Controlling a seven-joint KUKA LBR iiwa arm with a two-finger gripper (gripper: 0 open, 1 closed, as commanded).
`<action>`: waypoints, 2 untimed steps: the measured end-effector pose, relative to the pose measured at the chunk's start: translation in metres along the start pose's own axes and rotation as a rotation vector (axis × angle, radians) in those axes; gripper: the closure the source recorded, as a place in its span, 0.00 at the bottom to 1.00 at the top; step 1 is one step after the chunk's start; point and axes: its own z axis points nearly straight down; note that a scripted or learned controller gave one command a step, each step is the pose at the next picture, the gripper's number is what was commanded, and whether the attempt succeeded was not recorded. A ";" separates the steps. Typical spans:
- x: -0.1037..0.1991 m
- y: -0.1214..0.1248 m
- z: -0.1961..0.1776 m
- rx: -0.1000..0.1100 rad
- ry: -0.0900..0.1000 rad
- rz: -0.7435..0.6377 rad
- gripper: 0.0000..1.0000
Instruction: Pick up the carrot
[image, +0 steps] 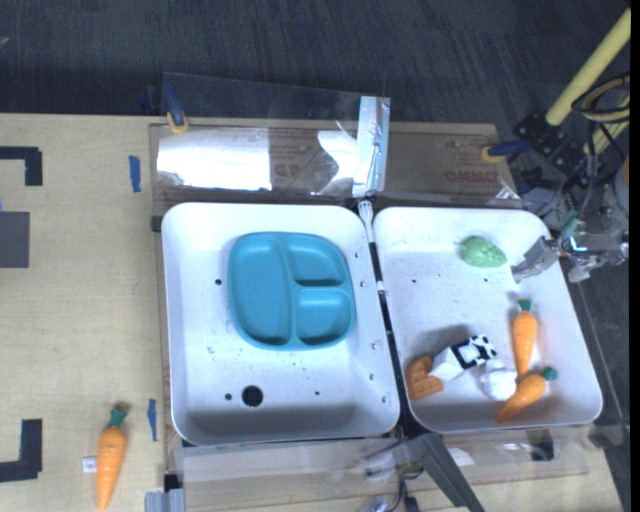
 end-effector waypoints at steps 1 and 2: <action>-0.021 -0.024 0.144 -0.006 0.010 -0.005 0.00; -0.025 -0.025 0.135 -0.006 0.002 0.000 1.00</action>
